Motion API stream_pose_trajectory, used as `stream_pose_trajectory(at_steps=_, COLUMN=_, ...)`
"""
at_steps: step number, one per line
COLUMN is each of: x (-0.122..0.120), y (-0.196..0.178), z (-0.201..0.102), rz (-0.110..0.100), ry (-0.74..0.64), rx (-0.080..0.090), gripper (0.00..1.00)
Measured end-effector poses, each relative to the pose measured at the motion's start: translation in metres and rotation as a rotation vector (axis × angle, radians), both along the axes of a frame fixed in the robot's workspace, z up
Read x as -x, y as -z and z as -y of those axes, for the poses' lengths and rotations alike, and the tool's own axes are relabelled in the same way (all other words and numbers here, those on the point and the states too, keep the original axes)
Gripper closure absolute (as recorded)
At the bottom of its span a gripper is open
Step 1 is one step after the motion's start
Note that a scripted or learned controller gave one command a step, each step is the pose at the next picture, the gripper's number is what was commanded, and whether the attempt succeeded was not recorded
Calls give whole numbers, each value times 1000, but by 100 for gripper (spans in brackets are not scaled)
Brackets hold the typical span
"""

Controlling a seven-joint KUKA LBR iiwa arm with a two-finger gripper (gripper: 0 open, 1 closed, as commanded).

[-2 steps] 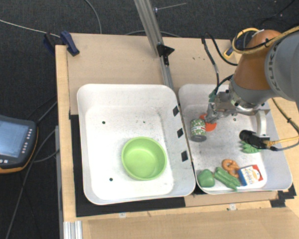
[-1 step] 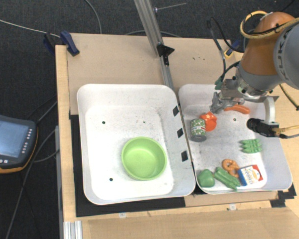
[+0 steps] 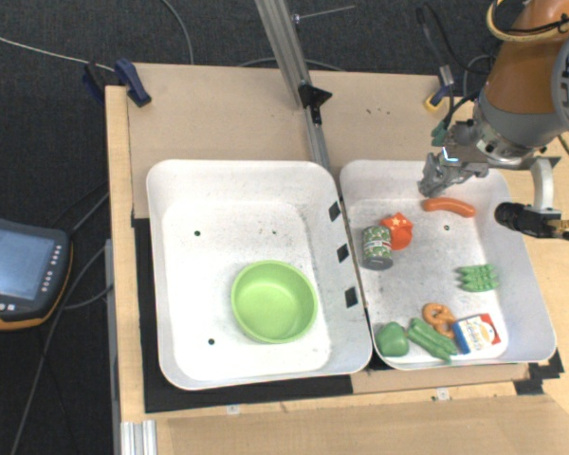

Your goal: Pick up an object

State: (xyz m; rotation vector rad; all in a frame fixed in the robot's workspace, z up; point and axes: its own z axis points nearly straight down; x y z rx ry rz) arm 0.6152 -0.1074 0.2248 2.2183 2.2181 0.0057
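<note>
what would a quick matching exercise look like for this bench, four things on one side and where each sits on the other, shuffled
Things:
1. green bowl
2. orange carrot-like piece
3. small can
4. white carton

Places:
A. far end of the right bin, just under the gripper
B. near right corner of the right bin
C. left bin
D. left side of the right bin, beside a red-orange toy

Pairs: 1-C, 2-A, 3-D, 4-B
</note>
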Motion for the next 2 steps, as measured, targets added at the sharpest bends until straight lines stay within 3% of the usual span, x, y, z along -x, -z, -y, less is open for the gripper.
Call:
stream_pose_trajectory(at_steps=1, x=-1, y=-37, z=0, rz=-2, ry=0, rx=0, gripper=100)
stream_pose_trajectory(at_steps=2, x=14, y=-24, z=-54, rz=-6, ry=-4, rx=-2, gripper=100)
